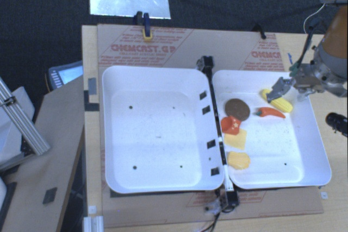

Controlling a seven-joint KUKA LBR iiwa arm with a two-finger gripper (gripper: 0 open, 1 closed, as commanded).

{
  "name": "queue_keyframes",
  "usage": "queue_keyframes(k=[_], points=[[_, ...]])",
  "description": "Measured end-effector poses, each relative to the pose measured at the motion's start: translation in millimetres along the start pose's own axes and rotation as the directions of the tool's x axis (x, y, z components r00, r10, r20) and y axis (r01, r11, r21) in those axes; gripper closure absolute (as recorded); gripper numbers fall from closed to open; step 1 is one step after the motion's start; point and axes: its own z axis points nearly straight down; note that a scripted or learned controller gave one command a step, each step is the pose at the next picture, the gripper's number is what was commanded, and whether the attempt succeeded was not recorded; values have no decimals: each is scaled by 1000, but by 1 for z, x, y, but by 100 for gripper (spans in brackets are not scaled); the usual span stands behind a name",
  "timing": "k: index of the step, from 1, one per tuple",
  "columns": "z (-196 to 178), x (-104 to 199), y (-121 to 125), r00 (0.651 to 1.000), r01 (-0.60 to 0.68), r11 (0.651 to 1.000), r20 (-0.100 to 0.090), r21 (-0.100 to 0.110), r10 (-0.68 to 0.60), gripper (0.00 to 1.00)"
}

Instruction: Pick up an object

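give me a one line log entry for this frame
arm: in from right | tool: over right bin, at yellow corn-like piece | grasp: unconfirmed | left bin: no items seen

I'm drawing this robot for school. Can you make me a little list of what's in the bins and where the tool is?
left bin: bare white floor
right bin: holds the toy food
brown disc: near the divider
red piece: just below the disc
yellow square: below the red piece
yellow lump: lowest in the row
orange pepper: right of the disc
corn: by the tool
tool: over the corn, at the bin's top right
arm: reaches in from the right
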Motion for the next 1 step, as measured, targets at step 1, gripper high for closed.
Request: queue_keyframes(k=[1], points=[[98,68,49,1000,8,1000,-3,5,-8,0]])
